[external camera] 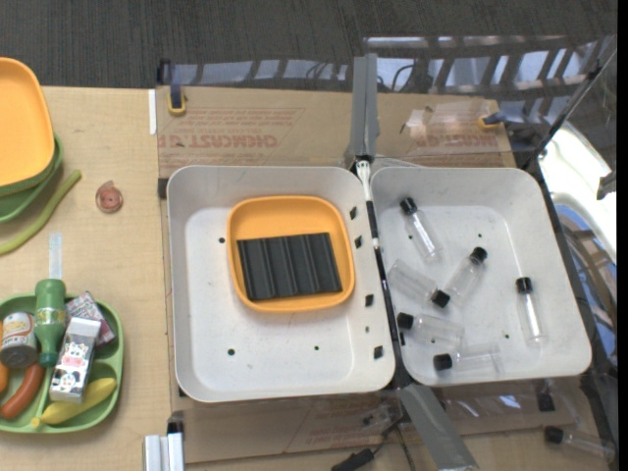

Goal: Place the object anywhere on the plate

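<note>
Vials scattered right bin; plate left bin.

dark grey carpet floor lay beyond; light wood desk at left; brown cardboard sheet under bins; metal frame behind.

Premises: a robotics test lab, not a home or kitchen. The wooden counter carries two shallow white bins set side by side on flattened cardboard. The bin at 3 o'clock holds loose clear vials with black caps. The bin at centre holds an orange plate with a black ribbed insert. At 8 o'clock a green tray carries toy food props. Metal framing stands at 1 o'clock over dark carpet.
</note>
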`<act>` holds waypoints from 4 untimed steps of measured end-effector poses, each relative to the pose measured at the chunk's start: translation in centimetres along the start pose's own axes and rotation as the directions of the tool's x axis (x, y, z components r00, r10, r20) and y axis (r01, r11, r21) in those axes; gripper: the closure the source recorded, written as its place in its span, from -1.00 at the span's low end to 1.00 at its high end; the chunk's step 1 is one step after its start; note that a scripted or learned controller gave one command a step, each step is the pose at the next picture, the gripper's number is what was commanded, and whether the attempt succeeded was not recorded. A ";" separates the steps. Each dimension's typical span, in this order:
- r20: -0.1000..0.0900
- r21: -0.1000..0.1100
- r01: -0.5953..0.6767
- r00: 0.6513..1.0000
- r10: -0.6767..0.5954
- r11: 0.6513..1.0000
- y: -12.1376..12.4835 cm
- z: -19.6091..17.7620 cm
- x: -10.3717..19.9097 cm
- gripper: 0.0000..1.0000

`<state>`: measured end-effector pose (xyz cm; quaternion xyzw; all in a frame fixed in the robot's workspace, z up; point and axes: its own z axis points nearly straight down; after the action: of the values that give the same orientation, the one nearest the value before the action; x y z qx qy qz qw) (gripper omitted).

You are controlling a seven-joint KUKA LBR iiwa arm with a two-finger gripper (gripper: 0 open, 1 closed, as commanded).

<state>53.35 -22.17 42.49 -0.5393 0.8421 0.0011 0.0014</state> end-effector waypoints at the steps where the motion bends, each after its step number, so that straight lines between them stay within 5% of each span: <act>1: 0.001 -0.001 0.412 0.911 -0.412 0.911 -2.1 4.5 -1.0 -1.00; 2: 0.002 -0.001 0.642 0.767 -0.642 0.767 -5.4 10.5 -2.5 -1.00; 3: 0.001 0.002 0.805 0.593 -0.805 0.593 -10.2 15.9 -6.9 -1.00; 4: 0.003 0.000 0.922 0.388 -0.922 0.388 -11.0 22.2 -6.0 -1.00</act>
<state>65.92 -21.22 20.27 -0.9151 0.4033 0.0014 0.0022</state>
